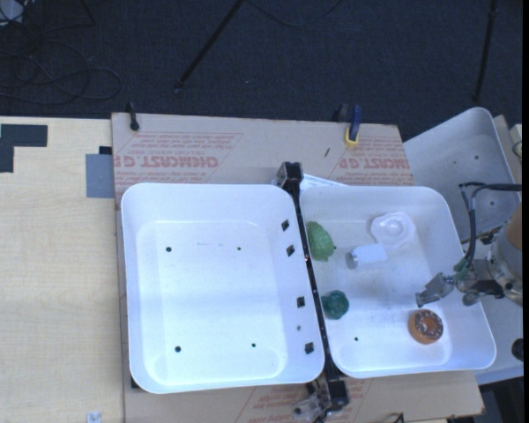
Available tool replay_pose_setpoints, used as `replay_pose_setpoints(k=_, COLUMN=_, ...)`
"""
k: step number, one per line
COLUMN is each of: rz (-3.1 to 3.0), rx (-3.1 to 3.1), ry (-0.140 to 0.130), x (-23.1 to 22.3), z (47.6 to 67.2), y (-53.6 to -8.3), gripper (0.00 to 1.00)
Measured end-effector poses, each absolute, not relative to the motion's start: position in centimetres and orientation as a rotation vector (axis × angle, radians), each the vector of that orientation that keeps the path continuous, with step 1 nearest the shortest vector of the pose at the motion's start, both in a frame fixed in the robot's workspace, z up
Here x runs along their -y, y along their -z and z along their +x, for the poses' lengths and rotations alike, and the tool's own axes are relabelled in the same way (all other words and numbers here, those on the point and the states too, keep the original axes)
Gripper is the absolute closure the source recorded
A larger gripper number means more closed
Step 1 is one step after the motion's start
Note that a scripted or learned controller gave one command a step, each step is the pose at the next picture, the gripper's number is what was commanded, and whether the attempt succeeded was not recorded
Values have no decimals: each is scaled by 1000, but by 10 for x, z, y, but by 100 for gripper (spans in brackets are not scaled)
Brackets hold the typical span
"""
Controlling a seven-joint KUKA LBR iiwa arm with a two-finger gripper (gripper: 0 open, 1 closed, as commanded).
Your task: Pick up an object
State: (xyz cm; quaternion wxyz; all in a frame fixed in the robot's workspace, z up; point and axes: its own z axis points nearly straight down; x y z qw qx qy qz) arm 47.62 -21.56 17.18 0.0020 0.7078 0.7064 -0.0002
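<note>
The right bin (458, 359) holds several small objects. A light green lump (319, 240) lies by the divider, with a dark teal ball (335, 304) below it. Toward the back right there is a clear, whitish rounded piece (392, 228), and a small white cylinder (368, 255) lies just in front of it. An orange-brown ring-shaped object (426, 326) rests near the front right corner. My gripper (441, 289) reaches in over the bin's right side, just above and slightly right of the ring-shaped object. Nothing shows in its grasp.
The left bin (141, 236) lies beside the right one, with a black divider strip (301, 271) and clips between them. Both bins rest on a cardboard sheet (203, 152). The grey arm (502, 271) and its cables hang over the right bin's right rim.
</note>
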Motion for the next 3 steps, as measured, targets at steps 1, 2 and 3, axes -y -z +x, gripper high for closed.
replay_pose_setpoints(k=1, rz=2217, rx=-2236, ry=-2, x=114, z=476, y=-155, gripper=0)
replay_pose_setpoints(k=2, rz=2226, rx=-2224, ry=3, x=120, z=475, y=-165, gripper=100)
replay_pose_setpoints(k=3, rz=2230, rx=-2220, ry=4, x=120, z=475, y=-165, gripper=0)
